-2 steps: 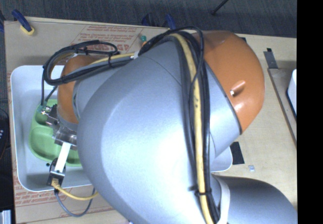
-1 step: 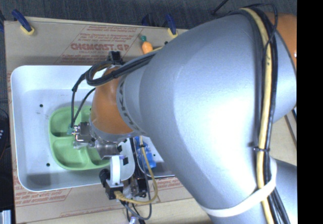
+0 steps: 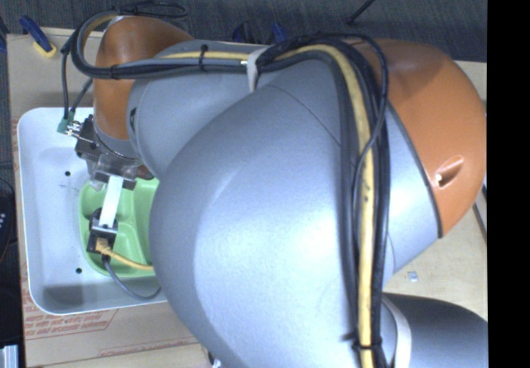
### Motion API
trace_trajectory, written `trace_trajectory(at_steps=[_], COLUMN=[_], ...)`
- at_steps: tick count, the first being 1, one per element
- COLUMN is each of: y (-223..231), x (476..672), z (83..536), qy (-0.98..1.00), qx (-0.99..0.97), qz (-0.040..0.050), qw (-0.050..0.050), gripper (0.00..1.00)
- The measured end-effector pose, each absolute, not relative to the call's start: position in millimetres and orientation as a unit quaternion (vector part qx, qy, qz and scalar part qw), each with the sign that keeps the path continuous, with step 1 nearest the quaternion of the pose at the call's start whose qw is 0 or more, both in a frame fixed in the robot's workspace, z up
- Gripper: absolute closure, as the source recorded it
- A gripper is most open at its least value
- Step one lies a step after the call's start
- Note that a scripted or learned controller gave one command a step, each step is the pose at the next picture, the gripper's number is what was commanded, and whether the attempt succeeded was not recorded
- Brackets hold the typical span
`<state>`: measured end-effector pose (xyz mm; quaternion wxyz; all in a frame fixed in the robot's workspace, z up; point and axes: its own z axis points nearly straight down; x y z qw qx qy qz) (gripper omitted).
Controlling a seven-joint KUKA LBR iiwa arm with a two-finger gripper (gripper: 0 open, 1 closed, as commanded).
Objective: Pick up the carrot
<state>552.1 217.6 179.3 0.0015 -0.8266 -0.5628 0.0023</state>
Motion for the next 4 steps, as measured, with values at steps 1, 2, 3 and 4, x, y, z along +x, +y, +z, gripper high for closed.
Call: trace_trajectory(at_steps=[1, 2, 3, 4], y=[160, 150, 154, 152], x=[550.9, 573.8, 628.3, 609.1], z=[230, 318, 419, 332], qy=[-0.748, -0.664, -0.577, -0.634], qx=[-0.664, -0.748, -0.817, -0.774], qz=[0.0013, 0.0011, 0.0009, 0.0023], qw=[0.001, 0.001, 0.001, 0.002], gripper=[1.00, 1.00, 1.00, 1.00])
